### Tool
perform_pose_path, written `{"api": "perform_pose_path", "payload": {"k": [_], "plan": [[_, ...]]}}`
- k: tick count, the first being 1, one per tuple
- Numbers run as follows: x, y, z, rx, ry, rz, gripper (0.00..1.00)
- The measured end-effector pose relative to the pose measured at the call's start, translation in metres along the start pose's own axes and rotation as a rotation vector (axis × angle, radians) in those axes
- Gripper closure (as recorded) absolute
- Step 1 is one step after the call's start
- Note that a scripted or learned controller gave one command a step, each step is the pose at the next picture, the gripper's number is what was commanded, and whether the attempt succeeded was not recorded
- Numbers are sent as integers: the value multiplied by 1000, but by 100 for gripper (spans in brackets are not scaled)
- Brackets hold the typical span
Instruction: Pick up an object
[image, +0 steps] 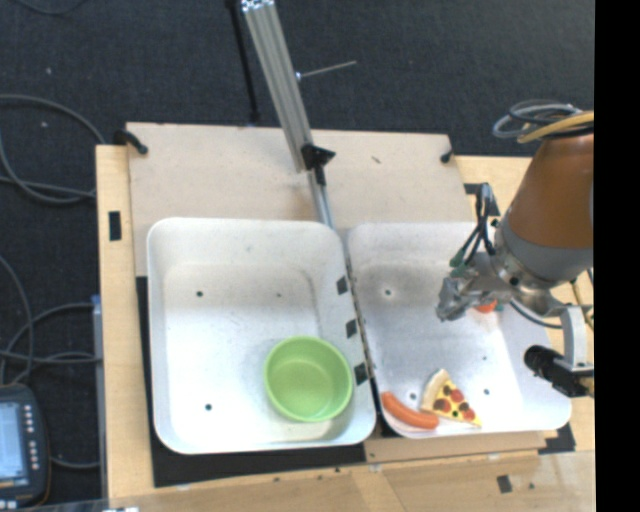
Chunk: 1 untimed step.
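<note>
My gripper (453, 300) hangs over the middle of the right bin (400, 260), low above its floor, under the orange band of the arm (555, 195). A small red-orange thing (487, 307) peeks out just right of the gripper, mostly hidden by the wrist. A toy pizza slice (449, 398) lies near the right bin's front edge. An orange sausage (408, 411) lies beside it on the left. A green bowl (307, 377) stands upright in the front right corner of the left bin (200, 270).
A slanted metal pole (285, 90) rises from behind the bins, ending at the wall between them. Cables (530, 118) loop at the arm's upper right. A black fitting (550, 365) sticks out at the right bin's right rim.
</note>
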<state>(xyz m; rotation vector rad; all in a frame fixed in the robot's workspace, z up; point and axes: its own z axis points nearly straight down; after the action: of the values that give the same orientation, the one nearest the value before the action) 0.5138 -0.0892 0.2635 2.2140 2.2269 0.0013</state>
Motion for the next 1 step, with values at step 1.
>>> {"api": "perform_pose_path", "payload": {"k": [1], "plan": [[52,-2,14,1,0,0,100]]}}
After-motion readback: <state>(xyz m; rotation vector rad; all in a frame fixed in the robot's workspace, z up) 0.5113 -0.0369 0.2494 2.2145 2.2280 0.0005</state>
